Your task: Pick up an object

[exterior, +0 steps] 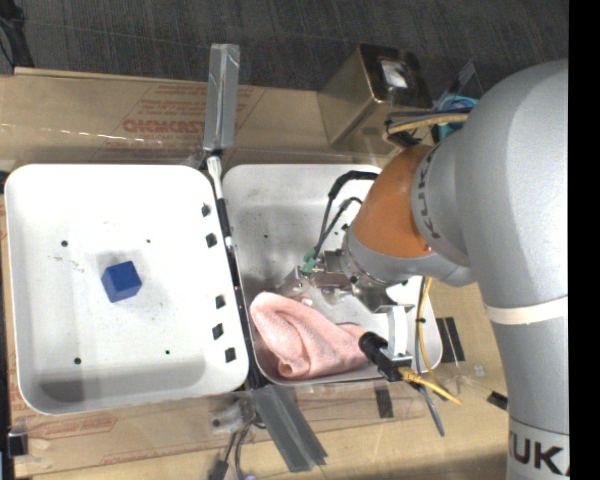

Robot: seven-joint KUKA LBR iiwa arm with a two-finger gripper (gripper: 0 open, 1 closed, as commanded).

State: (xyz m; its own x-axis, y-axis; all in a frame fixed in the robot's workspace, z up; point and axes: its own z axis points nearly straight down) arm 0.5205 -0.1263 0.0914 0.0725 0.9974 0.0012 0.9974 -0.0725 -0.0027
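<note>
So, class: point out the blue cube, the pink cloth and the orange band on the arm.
blue cube [122,280], camera view, top face.
pink cloth [298,334], camera view, middle of the folds.
orange band [392,213], camera view, its lit side.

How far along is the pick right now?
Done: the arm has reached into the right bin, with the gripper low by the pink cloth. In hand: nothing visibly held. Left: grasp and lift; the blue cube sits untouched in the left bin.

Blue cube [122,280], pink cloth [298,336]
</note>
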